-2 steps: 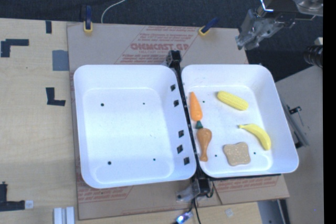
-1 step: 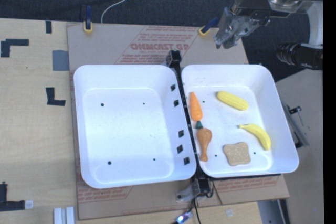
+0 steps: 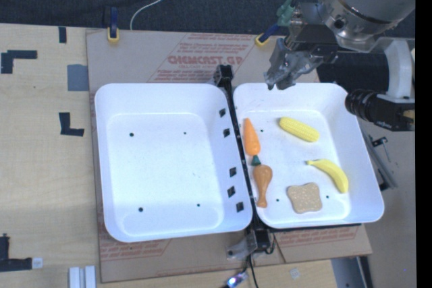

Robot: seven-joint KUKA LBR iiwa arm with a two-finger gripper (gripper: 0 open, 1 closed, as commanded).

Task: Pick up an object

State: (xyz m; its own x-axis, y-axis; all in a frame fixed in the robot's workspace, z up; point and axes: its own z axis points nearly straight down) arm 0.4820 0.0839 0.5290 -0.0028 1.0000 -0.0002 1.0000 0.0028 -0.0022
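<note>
Brown board [image 3: 202,61] under the bins carries red print reading "CHEMCAST GP" at upper centre, with smaller lines below it too fine to read. Gripper [image 3: 280,81], upper right of frame, hangs over the far rim of the right bin [image 3: 337,94]; nothing sits between its tips, and how far they stand apart cannot be told. Right bin contents: carrot [image 3: 251,137] along the left wall, drumstick [image 3: 262,183] below it, corn cob [image 3: 299,129], banana [image 3: 331,174], bread slice [image 3: 304,197]; left bin [image 3: 108,104] beside it.

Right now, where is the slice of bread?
The slice of bread lies in the right bin, near its front edge, between the chicken drumstick and the banana.
</note>
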